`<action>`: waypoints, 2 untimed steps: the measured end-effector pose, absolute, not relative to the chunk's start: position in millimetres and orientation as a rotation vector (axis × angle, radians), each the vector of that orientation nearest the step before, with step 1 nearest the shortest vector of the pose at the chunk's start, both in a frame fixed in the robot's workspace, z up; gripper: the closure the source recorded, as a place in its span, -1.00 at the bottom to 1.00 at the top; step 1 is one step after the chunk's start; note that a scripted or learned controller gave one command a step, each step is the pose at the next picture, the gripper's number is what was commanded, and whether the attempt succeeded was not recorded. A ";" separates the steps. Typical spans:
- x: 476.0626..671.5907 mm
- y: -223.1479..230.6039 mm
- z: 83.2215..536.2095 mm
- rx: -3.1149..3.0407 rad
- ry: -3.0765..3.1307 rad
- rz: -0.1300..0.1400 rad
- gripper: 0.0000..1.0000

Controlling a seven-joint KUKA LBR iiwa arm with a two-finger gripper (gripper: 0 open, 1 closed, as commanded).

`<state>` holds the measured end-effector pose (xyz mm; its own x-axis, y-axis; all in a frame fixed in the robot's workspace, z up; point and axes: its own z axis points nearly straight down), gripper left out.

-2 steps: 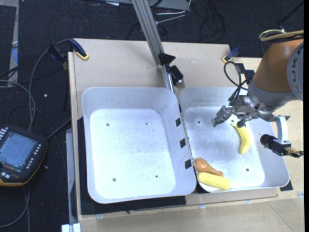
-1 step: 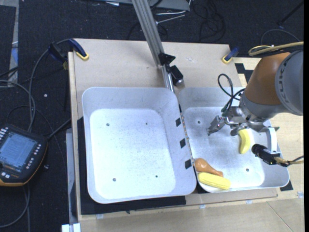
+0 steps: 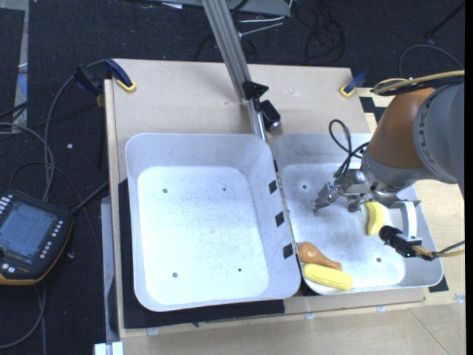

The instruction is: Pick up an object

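My gripper [image 3: 324, 198] hangs low over the middle of the right bin [image 3: 295, 170], pointing left, with bare bin floor under its tip. A small yellow banana [image 3: 373, 217] lies just right of it, partly covered by the wrist. At the bin's front edge lie a yellow corn cob [image 3: 329, 276] and, touching it on the far side, an orange pear-shaped piece [image 3: 316, 254]. Nothing shows in the gripper's grasp.
The left bin [image 3: 148, 161] stands beside the right one, their rims meeting along a raised divide [image 3: 279, 198]. A slanted metal pole [image 3: 230, 46] rises from the back of that divide. The arm's grey and orange body [image 3: 414, 135] overhangs the right bin's far right side.
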<state>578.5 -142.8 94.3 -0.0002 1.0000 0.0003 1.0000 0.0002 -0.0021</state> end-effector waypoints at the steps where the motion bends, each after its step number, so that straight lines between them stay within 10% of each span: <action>1: 579.2 -143.1 105.4 -2.222 -2.221 0.000 1.00; 2: 574.3 -139.2 165.0 -2.224 -2.225 -0.005 1.00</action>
